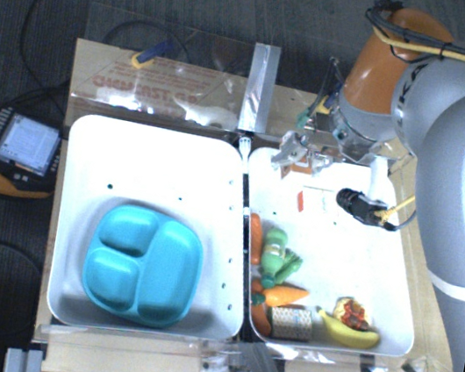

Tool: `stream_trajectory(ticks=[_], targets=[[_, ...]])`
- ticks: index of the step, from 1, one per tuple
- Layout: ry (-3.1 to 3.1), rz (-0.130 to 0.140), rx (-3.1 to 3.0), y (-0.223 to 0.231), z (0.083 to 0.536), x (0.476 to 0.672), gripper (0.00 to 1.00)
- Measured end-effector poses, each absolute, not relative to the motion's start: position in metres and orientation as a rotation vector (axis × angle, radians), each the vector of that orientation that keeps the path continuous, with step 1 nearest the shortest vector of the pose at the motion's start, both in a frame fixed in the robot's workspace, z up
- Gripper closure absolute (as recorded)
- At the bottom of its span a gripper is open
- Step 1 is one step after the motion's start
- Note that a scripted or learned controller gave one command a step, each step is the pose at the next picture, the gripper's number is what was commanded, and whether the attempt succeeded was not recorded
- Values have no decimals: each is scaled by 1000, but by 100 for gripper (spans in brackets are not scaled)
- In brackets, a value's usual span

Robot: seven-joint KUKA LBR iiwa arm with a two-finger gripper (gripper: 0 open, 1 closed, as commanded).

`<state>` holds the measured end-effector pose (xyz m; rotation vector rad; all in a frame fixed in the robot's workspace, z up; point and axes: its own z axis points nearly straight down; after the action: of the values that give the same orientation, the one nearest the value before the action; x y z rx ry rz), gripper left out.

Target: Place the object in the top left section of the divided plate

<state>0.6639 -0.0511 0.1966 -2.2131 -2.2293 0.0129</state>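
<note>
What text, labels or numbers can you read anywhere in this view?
None can be read.
Red print on the plastic sheet behind the bins: too blurred.
Pendant screen left of the bench: lit, too small to read.
Blue plate, toy food: no print seen.

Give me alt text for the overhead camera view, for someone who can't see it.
A grey robot arm with an orange band reaches in from the right, its gripper above the far edge of the right bin, which has toy food piled at its near edge. A blue divided plate lies in the left bin.
</note>
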Motion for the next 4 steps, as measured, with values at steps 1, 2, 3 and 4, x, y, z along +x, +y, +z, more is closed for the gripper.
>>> stream_trajectory(ticks=[1,2,3,4], targets=[[-2135,12,-2316,4,171,667,100],[-1987,13,-2434,59,180,643,100],[-1718,16,-2626,132,154,601,100],[-1595,-32,-2719,162,123,598,100]])
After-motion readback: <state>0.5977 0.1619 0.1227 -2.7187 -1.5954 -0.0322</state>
